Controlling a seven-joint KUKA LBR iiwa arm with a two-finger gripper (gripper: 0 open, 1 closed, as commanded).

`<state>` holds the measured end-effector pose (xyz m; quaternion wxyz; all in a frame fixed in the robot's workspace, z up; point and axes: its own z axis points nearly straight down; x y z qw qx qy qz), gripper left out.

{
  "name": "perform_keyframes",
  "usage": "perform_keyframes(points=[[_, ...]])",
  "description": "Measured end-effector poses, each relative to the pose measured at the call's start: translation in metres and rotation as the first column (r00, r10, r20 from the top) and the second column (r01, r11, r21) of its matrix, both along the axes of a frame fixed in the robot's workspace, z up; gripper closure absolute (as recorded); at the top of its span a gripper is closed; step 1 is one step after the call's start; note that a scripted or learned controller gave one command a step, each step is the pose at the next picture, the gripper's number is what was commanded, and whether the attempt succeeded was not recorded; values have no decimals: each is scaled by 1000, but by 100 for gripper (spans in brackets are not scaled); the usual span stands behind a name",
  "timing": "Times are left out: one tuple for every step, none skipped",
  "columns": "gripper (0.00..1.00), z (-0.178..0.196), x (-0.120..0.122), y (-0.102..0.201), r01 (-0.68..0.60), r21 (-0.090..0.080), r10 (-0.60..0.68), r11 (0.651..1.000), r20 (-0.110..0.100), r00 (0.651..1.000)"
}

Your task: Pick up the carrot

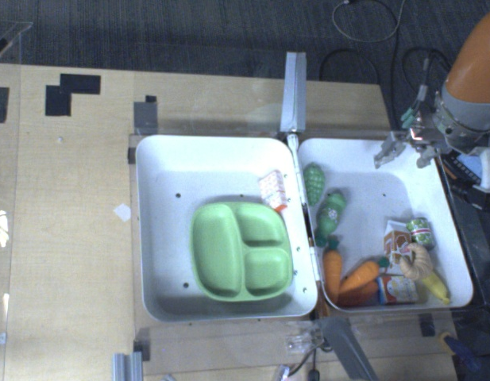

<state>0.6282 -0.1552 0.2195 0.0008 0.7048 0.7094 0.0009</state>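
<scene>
Left bin (157, 236) holds green divided plate (241, 251). Right bin (459, 280) crowded along near wall. My gripper (403, 148) hovers over right bin's far edge, fingers apart, nothing between them. Carrot (360, 277) lies tilted near front wall, beside second orange piece (332, 270), well apart from my gripper.

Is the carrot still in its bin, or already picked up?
Still in the bin: the carrot lies flat at the right bin's near edge, while the gripper hovers apart, above the far side.
</scene>
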Motion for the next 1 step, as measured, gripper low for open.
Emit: perform_keyframes(points=[[0,-17,-24,-50,200,0,-200,980,0,980]])
